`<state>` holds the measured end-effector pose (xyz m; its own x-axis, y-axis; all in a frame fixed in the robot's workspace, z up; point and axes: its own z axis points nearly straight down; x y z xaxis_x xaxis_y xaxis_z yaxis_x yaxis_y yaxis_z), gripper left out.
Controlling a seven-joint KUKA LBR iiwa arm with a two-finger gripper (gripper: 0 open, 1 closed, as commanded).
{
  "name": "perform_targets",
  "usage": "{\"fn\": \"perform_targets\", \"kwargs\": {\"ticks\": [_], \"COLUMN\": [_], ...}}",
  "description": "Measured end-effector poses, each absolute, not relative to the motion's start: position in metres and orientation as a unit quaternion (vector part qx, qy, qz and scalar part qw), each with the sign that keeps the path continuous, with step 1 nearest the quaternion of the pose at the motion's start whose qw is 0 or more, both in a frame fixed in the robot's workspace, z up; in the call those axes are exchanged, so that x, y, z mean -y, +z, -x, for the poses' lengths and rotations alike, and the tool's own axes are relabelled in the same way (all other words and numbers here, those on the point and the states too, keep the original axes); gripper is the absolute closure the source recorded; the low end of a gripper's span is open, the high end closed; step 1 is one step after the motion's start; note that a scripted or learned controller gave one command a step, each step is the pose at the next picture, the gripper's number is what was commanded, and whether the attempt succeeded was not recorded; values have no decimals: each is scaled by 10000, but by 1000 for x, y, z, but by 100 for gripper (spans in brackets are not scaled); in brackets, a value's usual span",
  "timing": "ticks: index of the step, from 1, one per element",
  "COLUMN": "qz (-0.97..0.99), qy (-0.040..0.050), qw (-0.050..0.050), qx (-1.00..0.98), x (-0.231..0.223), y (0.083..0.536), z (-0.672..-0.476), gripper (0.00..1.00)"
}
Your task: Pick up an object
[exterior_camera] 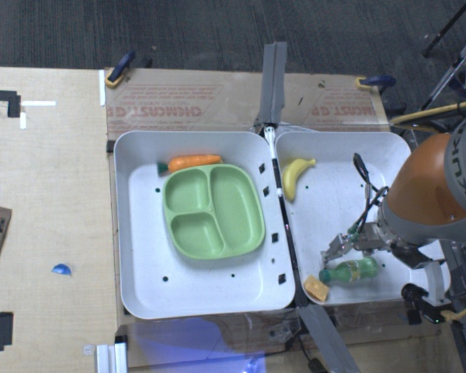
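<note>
arm: enters from the right of the frame, orange band at right centre, wrist low over the right bin (388, 142)
gripper (338, 249): lower centre of the right bin, just above the green bottle (349, 271)
fingers: cannot tell if released or clenched; nothing visibly between them
bottle: lies on its side near the bin's lower edge, a tan piece (316, 288) just beside it at lower left
banana (293, 176): upper left of the right bin, well apart from the gripper
left bin (132, 231): green divided plate (213, 210) at centre, carrot (194, 162) touching its upper rim
step: approach, likely on the bottle; no grasp confirmed
next: centre over the bottle body, straddle its width, close, lift straight
</note>
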<state>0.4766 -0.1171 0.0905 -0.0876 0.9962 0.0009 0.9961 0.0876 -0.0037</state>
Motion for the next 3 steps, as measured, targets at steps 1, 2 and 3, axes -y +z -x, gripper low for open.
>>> {"fn": "perform_targets", "kwargs": {"ticks": [1, 2, 3], "qz": [6850, 6013, 6025], "qy": [8, 6, 7], "qw": [2, 11, 12], "qx": [7286, 7990, 7981], "x": [131, 121, 122], "y": [136, 91, 99], "z": [-488, -477, -477], "gripper": [0, 0, 100]}}
